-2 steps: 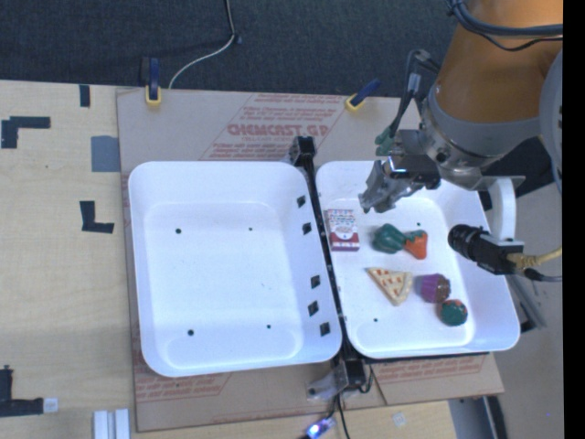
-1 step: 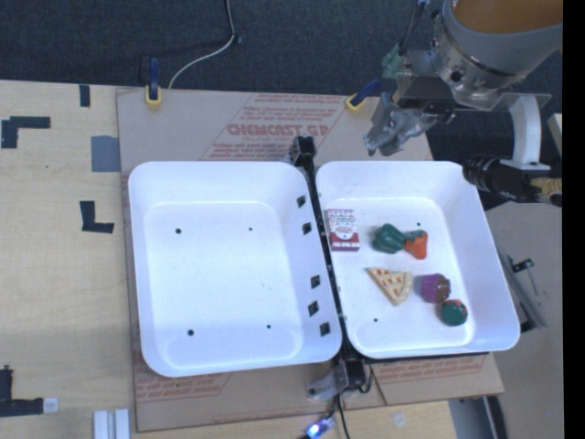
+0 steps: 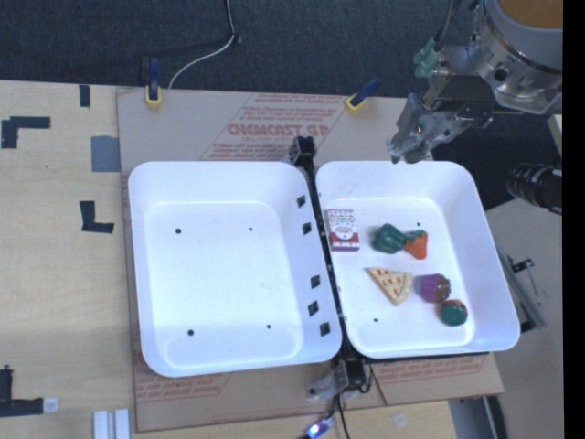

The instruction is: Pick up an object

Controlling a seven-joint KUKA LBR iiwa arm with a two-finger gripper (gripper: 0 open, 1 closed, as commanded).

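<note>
Claw (image 3: pixel 409 146) hangs above the right bin's (image 3: pixel 457 183) far rim, carrying nothing; how wide it gapes, I cannot tell. Green pepper (image 3: pixel 388 238) touches orange piece (image 3: pixel 417 244), so a descent might nudge both and slip.

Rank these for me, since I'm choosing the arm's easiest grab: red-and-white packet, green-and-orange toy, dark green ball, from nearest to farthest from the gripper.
Measured from the gripper above the right bin's far edge:
1. Green-and-orange toy, mid-bin.
2. Red-and-white packet, by the divider; nearly as close, so a narrow call.
3. Dark green ball, near corner, clearly farthest.
</note>
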